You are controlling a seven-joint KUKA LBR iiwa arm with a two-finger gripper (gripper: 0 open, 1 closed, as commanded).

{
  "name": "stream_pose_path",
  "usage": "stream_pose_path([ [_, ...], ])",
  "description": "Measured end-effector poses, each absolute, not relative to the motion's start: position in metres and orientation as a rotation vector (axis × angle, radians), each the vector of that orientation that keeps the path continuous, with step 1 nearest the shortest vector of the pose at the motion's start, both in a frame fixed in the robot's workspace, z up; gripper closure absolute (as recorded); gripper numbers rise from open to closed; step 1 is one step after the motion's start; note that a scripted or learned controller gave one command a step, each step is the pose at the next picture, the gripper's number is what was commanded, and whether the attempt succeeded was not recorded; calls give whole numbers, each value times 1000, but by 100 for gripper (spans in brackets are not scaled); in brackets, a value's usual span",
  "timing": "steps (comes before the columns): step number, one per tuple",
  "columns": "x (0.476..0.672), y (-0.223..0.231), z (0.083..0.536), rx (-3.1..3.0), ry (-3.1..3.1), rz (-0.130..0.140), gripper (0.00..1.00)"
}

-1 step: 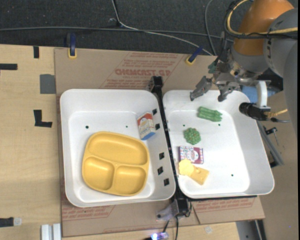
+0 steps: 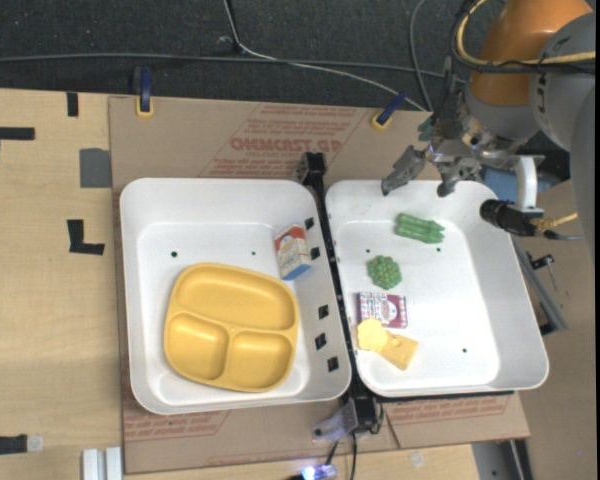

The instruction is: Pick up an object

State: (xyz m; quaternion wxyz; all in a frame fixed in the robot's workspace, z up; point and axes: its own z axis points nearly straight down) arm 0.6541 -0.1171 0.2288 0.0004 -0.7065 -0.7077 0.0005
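Note:
My gripper (image 2: pixel 421 178) hangs over the far edge of the right bin (image 2: pixel 500 298), its two fingers spread open with nothing between them. Just below it lies a green ridged vegetable (image 2: pixel 420 229). A round green broccoli piece (image 2: pixel 384 271) sits nearer the bin's middle. A small red and white packet (image 2: pixel 382 309) and a yellow cheese wedge (image 2: pixel 388 345) lie toward the front left of that bin. In the left bin (image 2: pixel 140 268) rest a yellow divided tray (image 2: pixel 231 325) and a small milk carton (image 2: pixel 293 253).
The two bins meet along a black clipped seam (image 2: pixel 325 278). Both stand on a cardboard sheet (image 2: pixel 270 138) over a wooden bench. Cables run across the dark backdrop behind. The arm's orange band (image 2: pixel 525 38) looms at the top right.

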Motion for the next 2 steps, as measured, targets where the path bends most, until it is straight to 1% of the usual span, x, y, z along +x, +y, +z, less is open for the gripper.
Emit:
stream_pose_path([
  [1, 659, -112, 182, -2217, -2222, 6, 0],
  [2, 661, -120, 124, -2218, -2221, 8, 0],
])
